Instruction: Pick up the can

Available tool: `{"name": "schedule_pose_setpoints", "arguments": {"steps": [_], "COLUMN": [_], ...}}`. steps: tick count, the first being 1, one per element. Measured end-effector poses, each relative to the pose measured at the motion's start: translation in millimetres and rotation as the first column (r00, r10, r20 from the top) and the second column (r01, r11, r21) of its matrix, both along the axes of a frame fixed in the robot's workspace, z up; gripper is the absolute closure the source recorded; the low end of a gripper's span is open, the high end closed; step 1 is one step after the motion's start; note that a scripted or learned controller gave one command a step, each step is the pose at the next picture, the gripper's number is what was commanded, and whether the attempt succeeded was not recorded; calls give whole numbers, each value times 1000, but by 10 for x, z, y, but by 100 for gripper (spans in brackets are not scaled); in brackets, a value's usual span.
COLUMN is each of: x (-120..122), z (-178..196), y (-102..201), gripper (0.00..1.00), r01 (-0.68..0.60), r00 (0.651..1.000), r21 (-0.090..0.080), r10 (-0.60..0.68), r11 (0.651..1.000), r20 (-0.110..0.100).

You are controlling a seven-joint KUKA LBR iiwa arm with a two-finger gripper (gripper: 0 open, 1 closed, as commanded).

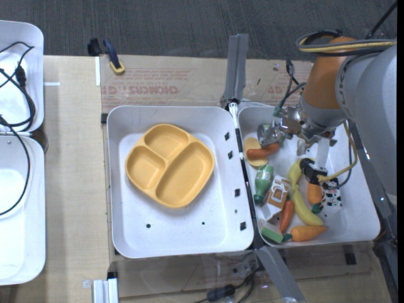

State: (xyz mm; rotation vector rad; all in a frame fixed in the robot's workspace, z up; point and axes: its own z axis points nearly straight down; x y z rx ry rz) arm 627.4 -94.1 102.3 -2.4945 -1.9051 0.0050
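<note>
Arm: I'm seeing smooth, rounded grey casing.
Band: orange, sitting above the wrist.
Cables: black and yellow, looping over the band.
Gripper: I'm reading grey metal with dark fittings.

You can make out one piece of print: red lettering on the cardboard sheet that lies beyond the left bin, just past its far rim. It runs upside down and mirrored from this camera; the big letters look like a single long word, but you can't read them with confidence. The small orange-and-white carton in the right bin carries a printed label, too small to read.
</note>
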Motion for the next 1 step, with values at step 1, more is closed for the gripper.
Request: {"name": "schedule_pose_setpoints", "arguments": {"steps": [1], "x": [195], "z": [-158], "y": [-38], "gripper": [0], "r01": [46], "r00": [998], "r21": [9], "r10": [-45], "r11": [999], "r20": [-54]}}
